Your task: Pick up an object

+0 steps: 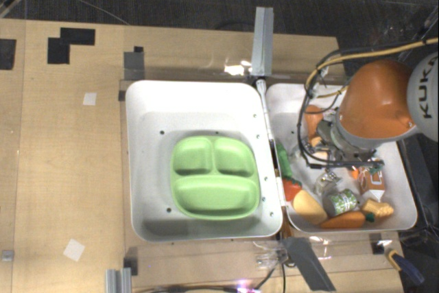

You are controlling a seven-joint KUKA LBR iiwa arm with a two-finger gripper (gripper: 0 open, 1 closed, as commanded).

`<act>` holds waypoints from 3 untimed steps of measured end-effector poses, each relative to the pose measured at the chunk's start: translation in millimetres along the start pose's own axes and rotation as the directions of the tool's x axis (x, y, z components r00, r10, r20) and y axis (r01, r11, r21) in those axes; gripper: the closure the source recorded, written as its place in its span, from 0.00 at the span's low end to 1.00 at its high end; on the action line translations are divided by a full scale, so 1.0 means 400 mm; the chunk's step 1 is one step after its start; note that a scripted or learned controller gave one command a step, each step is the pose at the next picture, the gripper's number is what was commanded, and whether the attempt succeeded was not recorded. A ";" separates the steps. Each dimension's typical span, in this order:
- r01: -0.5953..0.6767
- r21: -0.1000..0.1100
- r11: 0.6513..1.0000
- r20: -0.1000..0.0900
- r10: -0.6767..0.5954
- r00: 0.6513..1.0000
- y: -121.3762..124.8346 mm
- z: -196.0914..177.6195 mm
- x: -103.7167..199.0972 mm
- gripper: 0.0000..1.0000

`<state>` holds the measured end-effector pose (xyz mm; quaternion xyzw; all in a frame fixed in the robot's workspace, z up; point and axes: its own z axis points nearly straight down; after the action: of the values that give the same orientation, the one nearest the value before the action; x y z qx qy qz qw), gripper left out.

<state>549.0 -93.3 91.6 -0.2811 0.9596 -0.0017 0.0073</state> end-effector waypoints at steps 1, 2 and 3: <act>0.201 0.000 0.979 -0.001 -0.201 0.979 -0.190 0.009 -0.104 0.00; 0.199 0.009 0.980 0.011 -0.199 0.980 -0.193 -0.030 -0.116 1.00; 0.152 0.001 0.988 0.004 -0.152 0.988 -0.124 -0.246 -0.277 1.00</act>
<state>667.6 -75.2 191.8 -0.3536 0.9354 -0.0022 0.0091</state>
